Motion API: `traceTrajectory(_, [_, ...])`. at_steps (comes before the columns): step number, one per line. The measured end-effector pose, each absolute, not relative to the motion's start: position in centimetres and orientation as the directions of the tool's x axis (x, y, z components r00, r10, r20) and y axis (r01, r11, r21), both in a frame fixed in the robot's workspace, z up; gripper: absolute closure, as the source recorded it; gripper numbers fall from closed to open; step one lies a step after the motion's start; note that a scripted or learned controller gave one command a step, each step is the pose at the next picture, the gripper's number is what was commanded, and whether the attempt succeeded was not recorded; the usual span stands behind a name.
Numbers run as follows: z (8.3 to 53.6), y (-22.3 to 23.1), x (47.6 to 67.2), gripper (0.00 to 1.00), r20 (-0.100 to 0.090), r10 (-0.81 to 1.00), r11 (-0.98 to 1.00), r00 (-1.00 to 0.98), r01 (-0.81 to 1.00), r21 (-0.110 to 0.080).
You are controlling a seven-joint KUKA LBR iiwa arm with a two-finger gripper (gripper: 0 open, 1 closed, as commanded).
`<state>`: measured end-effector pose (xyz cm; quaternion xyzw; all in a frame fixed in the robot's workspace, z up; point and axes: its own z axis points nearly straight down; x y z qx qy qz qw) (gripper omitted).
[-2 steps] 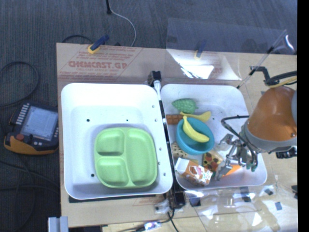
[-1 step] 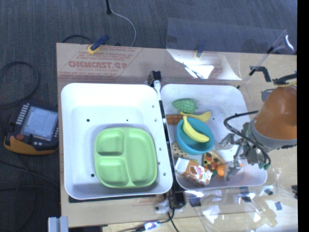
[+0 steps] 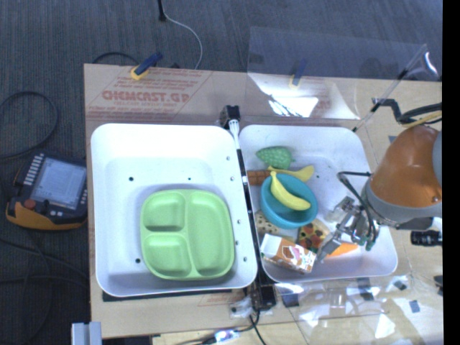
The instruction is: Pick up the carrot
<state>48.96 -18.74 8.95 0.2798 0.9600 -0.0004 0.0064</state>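
**Gripper at the carrot, grasp not confirmed**

The carrot [image 3: 343,249] lies in the right bin [image 3: 374,264], near that bin's front right corner, to the right of the blue bowl [image 3: 287,205] and just beside a small printed packet [image 3: 312,235]. It shows as an orange piece partly covered by the gripper [image 3: 352,228]. A boxed snack [image 3: 289,254] lies to the carrot's left, close to it.

The gripper sits directly above and against the carrot's upper side, the arm's orange band [image 3: 410,171] further right of the bowl. Whether the fingers are apart or together cannot be told; the metal parts blur into one another. The carrot cannot be seen between them.

Recommendation for the step in hand: the grasp should straddle the carrot across its narrow width, not along its length, and go low enough to catch the body rather than the top surface. The packet is the likely obstruction; a finger landing on it would probably push the carrot aside. The lift should be straight up, clear of the bin's wall.

The green tray [image 3: 188,234] in the left bin [image 3: 115,149] is well apart from the bowl and plays no part.
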Motion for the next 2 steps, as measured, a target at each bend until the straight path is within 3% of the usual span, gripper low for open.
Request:
traceTrajectory(1, [9.8,-18.8,49.3,1.00,-0.017,0.537,0.844,-0.844,0.537,0.005])
traceTrajectory(2, [15.0,-12.5,48.5,1.00,0.004,0.673,0.739,-0.739,0.673,-0.001])
